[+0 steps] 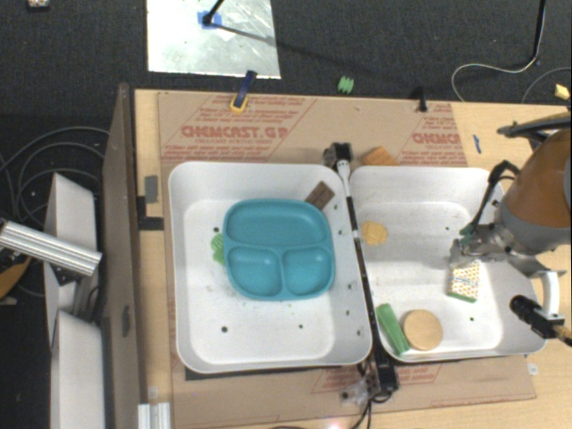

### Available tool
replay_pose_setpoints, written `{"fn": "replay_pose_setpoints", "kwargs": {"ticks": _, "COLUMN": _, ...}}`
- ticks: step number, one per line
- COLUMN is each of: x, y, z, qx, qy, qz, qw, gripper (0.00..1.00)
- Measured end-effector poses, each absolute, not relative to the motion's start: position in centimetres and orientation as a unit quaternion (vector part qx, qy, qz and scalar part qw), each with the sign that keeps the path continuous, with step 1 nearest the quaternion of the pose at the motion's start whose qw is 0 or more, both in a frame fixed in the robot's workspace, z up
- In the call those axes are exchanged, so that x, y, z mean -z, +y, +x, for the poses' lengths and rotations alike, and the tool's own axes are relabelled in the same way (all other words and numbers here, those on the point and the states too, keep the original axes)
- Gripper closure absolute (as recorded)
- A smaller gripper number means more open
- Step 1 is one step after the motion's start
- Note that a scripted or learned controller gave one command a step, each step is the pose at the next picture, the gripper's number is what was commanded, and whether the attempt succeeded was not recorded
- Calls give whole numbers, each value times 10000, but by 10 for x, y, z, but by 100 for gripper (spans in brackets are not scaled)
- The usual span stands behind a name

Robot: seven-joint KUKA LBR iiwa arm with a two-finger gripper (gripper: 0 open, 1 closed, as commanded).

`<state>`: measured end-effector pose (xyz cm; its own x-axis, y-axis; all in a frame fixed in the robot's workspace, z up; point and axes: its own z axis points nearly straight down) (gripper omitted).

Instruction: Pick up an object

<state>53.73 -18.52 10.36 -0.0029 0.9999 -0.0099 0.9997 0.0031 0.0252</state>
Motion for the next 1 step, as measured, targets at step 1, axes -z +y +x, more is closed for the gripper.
{"fn": "replay_pose_setpoints", "kwargs": {"ticks": 1, "x": -191, "y": -209, "z": 557, "qx": -21, "qy": 7083, "qz": 7059, "qw": 62, "gripper": 100}}
